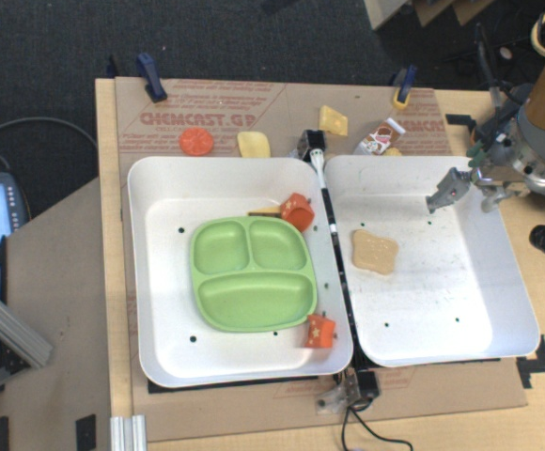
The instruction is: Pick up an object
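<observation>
The bench point(254, 111) is topped with a brown board printed in red lettering, and two white bins rest on it side by side, the left bin point(150, 280) touching the right bin point(498, 289) along their shared edge. Just beyond the left bin's far rim lie an orange disc point(196, 141), a pale yellow piece point(253, 144) and a small black object point(311, 142). Farther right, beyond the right bin, sit a yellow wedge point(333, 119) and a red-and-white packet point(379, 139). Two blue clamps point(150, 76) point(404, 85) grip the board's far edge.
</observation>
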Controlling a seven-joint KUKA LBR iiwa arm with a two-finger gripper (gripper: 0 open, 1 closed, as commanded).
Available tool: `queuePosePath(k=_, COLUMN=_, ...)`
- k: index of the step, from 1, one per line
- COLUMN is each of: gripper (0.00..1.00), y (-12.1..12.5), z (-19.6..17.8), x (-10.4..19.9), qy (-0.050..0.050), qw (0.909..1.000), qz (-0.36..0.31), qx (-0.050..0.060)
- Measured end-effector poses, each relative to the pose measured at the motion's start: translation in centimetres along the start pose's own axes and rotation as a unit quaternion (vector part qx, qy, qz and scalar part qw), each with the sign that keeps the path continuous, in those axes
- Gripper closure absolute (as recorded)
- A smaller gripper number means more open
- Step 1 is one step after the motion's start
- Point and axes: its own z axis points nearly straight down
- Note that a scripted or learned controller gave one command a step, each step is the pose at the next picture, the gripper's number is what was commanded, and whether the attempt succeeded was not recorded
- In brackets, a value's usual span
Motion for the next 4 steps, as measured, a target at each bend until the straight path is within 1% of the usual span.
queuePosePath(k=1, gripper=0.0, y=0.0, z=6.0, x=6.8, qy=0.002, qw=1.0, qz=-0.003, qx=0.003)
queuePosePath(k=2, gripper=0.0, y=-1.3, z=15.3, x=4.7, qy=0.001, qw=1.0, qz=0.002, qx=0.004)
queuePosePath(k=3, gripper=0.0, y=-9.3, z=15.6, x=3.6, qy=0.0, qw=1.0, qz=0.002, qx=0.001)
queuePosePath(k=4, gripper=0.0, y=1.7, z=4.8, x=6.5, qy=-0.002, qw=0.9999, qz=-0.004, qx=-0.011)
